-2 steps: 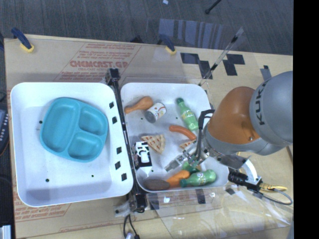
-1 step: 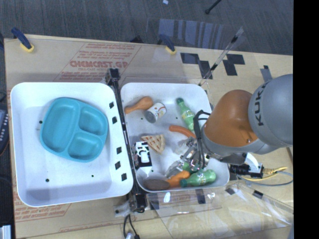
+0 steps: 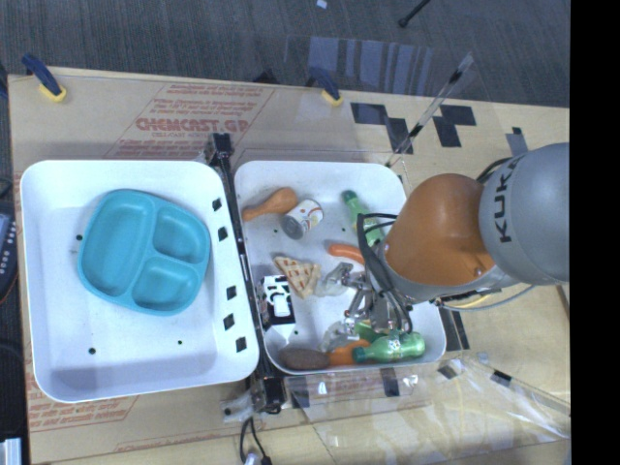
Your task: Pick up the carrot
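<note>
The cardboard-covered table [image 3: 174, 114] carries two shallow white plastic bins side by side. The left bin [image 3: 48, 289] holds a light-blue three-compartment plate [image 3: 143, 250]. The right bin [image 3: 254, 177] holds the small items. The grey arm with the orange band [image 3: 441, 231] reaches over the right bin's right half. The metallic end effector [image 3: 351, 303] hangs over the bin's lower middle; whether it is open or closed, or has hold of anything, cannot be told.

A green plastic bottle [image 3: 392, 348] lies along the lower wall. A tan drumstick-shaped toy [image 3: 271, 202] lies at upper left. The small orange carrot [image 3: 345, 252] lies just above the end effector, apart from it, partly under the arm. A white can [image 3: 303, 219] lies near the drumstick.
</note>
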Robot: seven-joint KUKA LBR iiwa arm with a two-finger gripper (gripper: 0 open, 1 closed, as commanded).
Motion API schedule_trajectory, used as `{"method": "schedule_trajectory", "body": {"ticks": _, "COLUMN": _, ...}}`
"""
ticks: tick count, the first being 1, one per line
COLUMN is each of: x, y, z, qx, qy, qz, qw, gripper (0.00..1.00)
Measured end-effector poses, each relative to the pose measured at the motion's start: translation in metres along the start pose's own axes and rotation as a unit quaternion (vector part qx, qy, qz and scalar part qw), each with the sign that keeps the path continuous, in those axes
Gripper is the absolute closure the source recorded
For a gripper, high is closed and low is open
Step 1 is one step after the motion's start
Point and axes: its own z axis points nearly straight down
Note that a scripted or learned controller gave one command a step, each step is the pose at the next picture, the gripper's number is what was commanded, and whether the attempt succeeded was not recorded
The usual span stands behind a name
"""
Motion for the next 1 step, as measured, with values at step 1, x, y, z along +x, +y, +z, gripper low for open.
{"method": "schedule_trajectory", "body": {"ticks": 1, "x": -0.0001, "y": 0.0004, "z": -0.0099, "qx": 0.001, "qy": 0.001, "qz": -0.004, "qw": 1.0000, "gripper": 1.00}}
